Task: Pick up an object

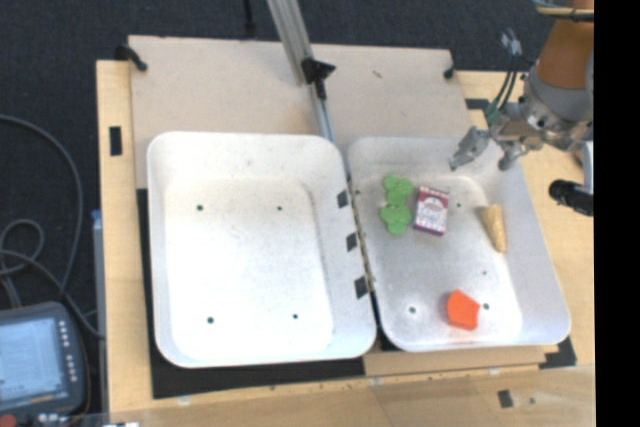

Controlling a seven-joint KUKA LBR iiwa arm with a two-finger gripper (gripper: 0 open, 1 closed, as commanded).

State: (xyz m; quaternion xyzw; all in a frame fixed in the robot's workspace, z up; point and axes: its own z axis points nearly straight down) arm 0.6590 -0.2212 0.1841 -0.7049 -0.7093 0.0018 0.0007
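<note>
The right bin (520, 315) holds a green clover-shaped toy (397, 204), a small red and white box (431, 211), a tan cone-shaped piece (492, 226) and an orange block (462, 310). My gripper (489, 150) hangs over the bin's far right corner, above and to the right of the box. Its two grey fingers are spread apart with nothing between them.
The left bin (250, 245) lies beside the right one, joined by dark clips along the shared edge. A slanted aluminium post (285, 5) rises from behind the bins. A teach pendant (35, 360) sits at the lower left, off the bench.
</note>
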